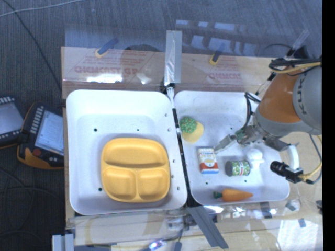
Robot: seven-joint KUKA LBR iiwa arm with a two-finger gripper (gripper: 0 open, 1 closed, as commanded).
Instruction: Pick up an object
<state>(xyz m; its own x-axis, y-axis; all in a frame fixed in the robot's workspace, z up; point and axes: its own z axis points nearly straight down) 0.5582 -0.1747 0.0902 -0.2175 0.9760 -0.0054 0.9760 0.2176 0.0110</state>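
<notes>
The right bin (pixel 272 192) holds several small objects. A green and yellow round toy (pixel 190 128) lies near its left wall. Below it stands a small white and red carton (pixel 208 160), with a green can (pixel 238 168) lying on its side to the right. An orange carrot (pixel 233 195) rests near the front wall. A small white object (pixel 255 155) sits just right of the can. My gripper (pixel 235 138) hangs low over the middle of the right bin, above the can and up and to the right of the carton. I see nothing held in it.
The left bin (pixel 84 109) contains a yellow divided plate (pixel 136 169). A ridge (pixel 178 140) separates the two bins. A handheld pendant (pixel 44 137) lies on the floor to the left. Cables and a black fitting (pixel 285 170) hang off the arm at the right bin's edge.
</notes>
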